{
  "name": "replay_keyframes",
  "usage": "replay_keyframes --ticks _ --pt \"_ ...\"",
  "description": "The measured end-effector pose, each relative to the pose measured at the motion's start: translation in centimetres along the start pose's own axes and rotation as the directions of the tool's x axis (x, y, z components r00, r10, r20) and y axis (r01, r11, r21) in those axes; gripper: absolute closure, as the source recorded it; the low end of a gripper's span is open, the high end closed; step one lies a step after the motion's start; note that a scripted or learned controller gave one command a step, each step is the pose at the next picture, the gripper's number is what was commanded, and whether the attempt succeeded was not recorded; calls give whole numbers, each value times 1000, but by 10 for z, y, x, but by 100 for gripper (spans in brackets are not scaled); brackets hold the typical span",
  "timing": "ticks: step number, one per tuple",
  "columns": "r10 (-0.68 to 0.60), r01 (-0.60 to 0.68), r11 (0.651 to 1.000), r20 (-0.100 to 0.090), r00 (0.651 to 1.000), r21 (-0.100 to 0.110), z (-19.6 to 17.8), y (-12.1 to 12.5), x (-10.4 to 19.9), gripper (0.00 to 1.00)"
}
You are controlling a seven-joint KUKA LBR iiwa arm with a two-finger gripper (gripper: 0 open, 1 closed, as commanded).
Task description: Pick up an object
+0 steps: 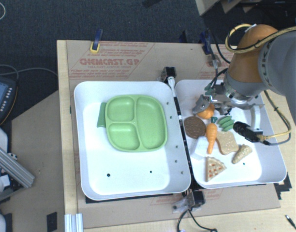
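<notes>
text: "CHEMCAST GP", red print, partly faint | on: brown bench sheet (114, 59) behind the bins

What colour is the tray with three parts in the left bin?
Light green. The tray shows best in the camera view, lying in the left bin.

The gripper (212, 106) sits low over an orange piece (205, 113) that's half hidden under it, its fingers are too buried to read, and the arm (278, 57) runs off the right edge.
</notes>
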State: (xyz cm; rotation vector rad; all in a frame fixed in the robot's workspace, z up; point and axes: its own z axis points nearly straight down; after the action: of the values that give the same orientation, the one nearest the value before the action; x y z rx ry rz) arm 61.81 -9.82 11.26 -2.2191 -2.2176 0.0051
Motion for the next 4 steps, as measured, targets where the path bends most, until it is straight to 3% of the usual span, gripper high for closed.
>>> replay_keyframes --ticks 1,2,4 --pt "1 -1 1000 -1 1000 -12 26 3 1 0" --pt "0 0 1000 1 1000 -7 17 1 1 100" --pt "-1 1 1000 2 1000 -13 -90 4 -2 100"
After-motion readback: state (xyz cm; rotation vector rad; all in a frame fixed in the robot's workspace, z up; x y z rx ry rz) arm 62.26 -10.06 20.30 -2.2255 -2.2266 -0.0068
